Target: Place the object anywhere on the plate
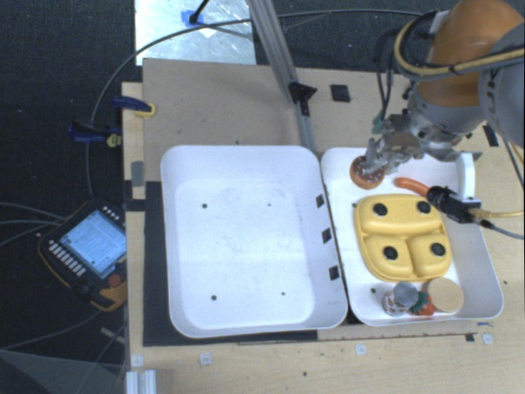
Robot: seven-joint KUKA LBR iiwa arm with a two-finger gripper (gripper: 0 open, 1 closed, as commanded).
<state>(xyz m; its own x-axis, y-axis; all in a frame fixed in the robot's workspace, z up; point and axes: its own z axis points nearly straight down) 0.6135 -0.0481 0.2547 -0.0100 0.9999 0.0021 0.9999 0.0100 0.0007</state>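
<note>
Left bin [197, 171] on the counter [221, 105]. In the right bin [484, 277]: brown round object [362, 173] at eleven o'clock of the yellow plate [404, 236], pincer [377, 169] down touching it, grip impossible to tell. Orange piece [409, 185] at twelve; small items [418, 299] at six.

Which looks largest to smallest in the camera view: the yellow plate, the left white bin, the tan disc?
1. Left white bin
2. Yellow plate
3. Tan disc
</note>
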